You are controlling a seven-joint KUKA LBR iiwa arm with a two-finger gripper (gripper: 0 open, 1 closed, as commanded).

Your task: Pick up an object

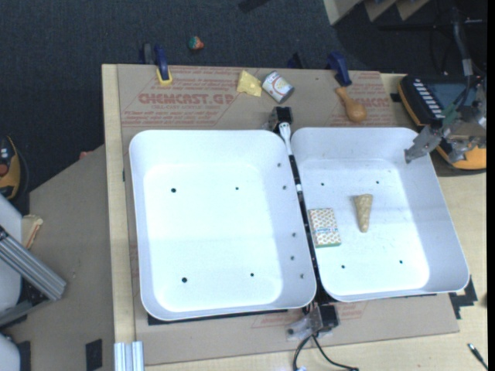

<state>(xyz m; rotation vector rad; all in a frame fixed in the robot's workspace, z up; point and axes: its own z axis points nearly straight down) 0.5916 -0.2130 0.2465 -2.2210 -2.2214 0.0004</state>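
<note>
Two shallow white bins are set side by side on a brown board. The right bin [433,207] is taken as the landmark. Inside it, against its left wall, a small flat packet [325,227] with a patterned face is seen lying flat. Just right of the packet, near the middle of the bin floor, a small tan cone [363,211] is laid on its side, its narrow end pointed toward the front of the bin. The two are near each other but not touching.

At the far right corner of the right bin, over its rim, the gripper [421,147] is seen, well apart from both things. Nothing is seen between its fingers; whether they are spread or closed cannot be told, since the view there is small and cluttered.

Behind the right bin, on the board, a yellow wedge [249,84], a small can [277,87] and a wooden-handled tool [352,107] are left lying.

The cone is judged light and stiff, though possibly brittle, and likely to roll if nudged; it is best taken across its wider half. The packet is judged light and thin, hard to get under, and crowded by the wall, so the cone is thought the easier choice.
</note>
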